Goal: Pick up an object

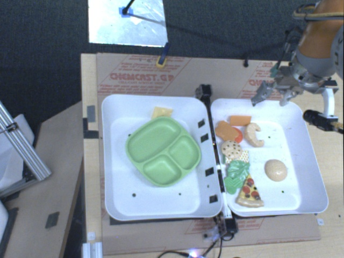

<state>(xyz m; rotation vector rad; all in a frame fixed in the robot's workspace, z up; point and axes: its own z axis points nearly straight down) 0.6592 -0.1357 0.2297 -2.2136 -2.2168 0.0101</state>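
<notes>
Two white bins (161,211) sit side by side on the counter. The left one holds one green divided plate (163,151) and one yellow cheese wedge (162,112). The right one holds eight toy foods, among them one pizza slice (250,192), one bun (276,170) and one croissant (254,135).

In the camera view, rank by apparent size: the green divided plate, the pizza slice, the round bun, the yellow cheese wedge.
1. green divided plate, by far largest
2. pizza slice and round bun, look about alike; not ranked
3. yellow cheese wedge, smallest
</notes>
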